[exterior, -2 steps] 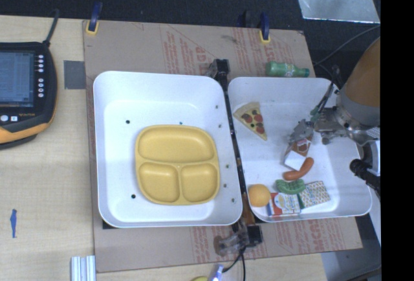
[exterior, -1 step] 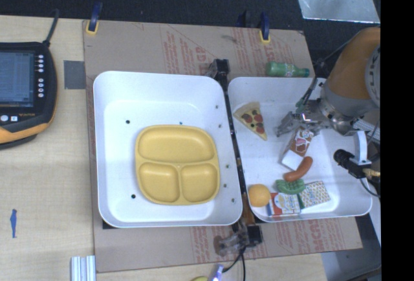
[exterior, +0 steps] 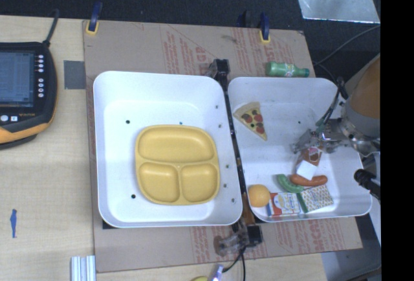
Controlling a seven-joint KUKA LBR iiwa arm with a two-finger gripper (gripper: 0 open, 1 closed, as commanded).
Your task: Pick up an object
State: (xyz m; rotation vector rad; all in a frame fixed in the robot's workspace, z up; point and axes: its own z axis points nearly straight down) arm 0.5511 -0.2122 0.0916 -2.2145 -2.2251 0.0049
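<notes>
My gripper (exterior: 309, 143) hangs low over the right side of the right bin (exterior: 284, 95), just above a small red-and-white item (exterior: 313, 156). Whether it touches that item cannot be told. In front of it lie a sausage (exterior: 309, 179) and a green piece (exterior: 287, 184). Along the bin's front edge sit an orange ball (exterior: 259, 195), a small carton (exterior: 285, 204) and a green patterned packet (exterior: 316, 197). A toy pizza slice (exterior: 251, 120) lies apart at the bin's back left.
The left bin (exterior: 113, 144) holds a yellow divided tray (exterior: 176, 164). A green bottle (exterior: 288, 69) lies on the cardboard behind the right bin. A control tablet (exterior: 22, 92) rests at the bench's far left.
</notes>
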